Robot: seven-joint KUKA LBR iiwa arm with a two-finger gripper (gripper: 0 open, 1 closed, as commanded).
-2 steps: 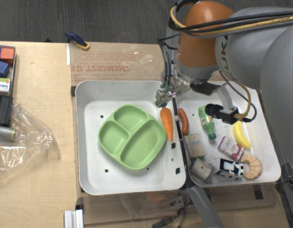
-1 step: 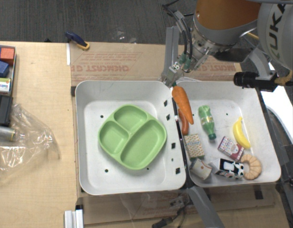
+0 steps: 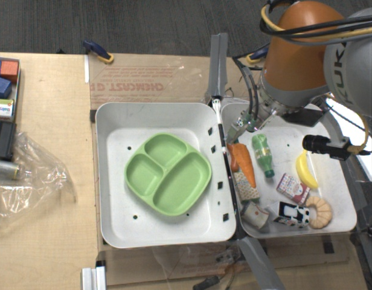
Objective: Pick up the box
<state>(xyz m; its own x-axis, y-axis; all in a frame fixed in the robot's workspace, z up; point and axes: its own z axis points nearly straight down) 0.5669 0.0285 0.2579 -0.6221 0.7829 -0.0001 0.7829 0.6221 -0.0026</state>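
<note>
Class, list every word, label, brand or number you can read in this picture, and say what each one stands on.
"CHEMCZYL GR...", upside down and partly faint, on the cardboard sheet behind the left bin.
"KU", the start of a cut-off word, on the grey arm.
Print on the pink box and the black-and-white carton: too small to read.

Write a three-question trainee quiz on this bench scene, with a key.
1. True or false: the light green plastic divided plate lies in the right white bin.
2. Which lies nearest the small pink-and-white carton box? A) the yellow toy banana B) the blue clamp with a yellow tip C) the crumpled clear plastic bag
3. Fill in: the green toy bottle lies beside the ____ toy carrot.

Key
1. False; it lies in the left white bin.
2. A
3. orange
</note>
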